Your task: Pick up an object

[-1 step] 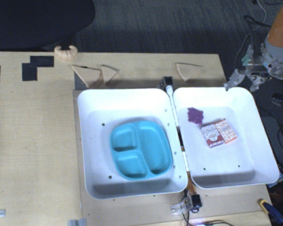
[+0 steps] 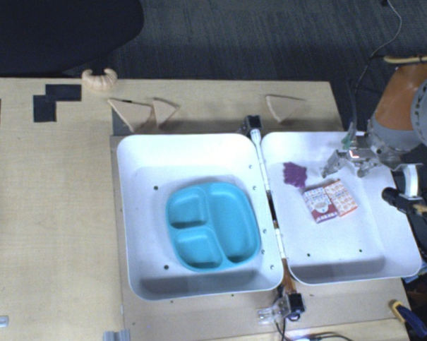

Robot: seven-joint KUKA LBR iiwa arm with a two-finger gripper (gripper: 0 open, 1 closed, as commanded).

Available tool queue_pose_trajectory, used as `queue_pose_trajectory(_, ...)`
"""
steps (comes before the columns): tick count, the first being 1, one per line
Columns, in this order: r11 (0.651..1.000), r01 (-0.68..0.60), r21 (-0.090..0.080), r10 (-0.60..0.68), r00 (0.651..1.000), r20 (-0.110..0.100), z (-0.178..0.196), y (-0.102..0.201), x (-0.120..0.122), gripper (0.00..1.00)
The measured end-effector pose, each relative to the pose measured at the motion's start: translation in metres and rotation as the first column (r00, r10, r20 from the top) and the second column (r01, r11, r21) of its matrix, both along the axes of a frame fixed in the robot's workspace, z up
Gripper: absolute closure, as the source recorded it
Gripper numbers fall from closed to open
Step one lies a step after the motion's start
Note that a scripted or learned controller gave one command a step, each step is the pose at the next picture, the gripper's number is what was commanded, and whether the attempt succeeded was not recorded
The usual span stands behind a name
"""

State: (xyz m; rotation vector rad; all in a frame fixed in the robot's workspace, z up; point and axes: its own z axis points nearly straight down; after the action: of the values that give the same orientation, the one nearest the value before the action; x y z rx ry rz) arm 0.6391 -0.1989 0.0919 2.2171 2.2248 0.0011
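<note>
A blue divided plate (image 2: 213,225), three compartments facing up, lies at the centre of the left bin (image 2: 141,205), while a small purple object (image 2: 294,173) sits toward 11 o'clock in the right bin (image 2: 387,254), with a red-and-white printed packet (image 2: 329,200) just beside it at its 5 o'clock, flat near the bin's middle. The gripper (image 2: 349,160) hovers at 1 o'clock over the right bin, above the packet and apart from both items; whether its fingers are open or closed cannot be told from this view.
</note>
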Motion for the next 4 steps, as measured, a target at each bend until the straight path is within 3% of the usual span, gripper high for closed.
queue_pose_trajectory(1, 1.0, 0.001, -0.001, -0.001, 1.0, 0.003, -0.005, 0.006, -0.078, 0.0)
queue_pose_trajectory(2, 1.0, -0.001, -0.003, 0.001, 1.0, 0.011, 0.007, 0.006, -0.075, 1.0)
queue_pose_trajectory(3, 1.0, -0.001, -0.003, 0.001, 1.0, 0.011, 0.007, 0.007, -0.075, 0.0)
queue_pose_trajectory(4, 1.0, 0.003, -0.002, -0.003, 1.0, 0.009, -0.005, 0.059, -0.15, 0.0)
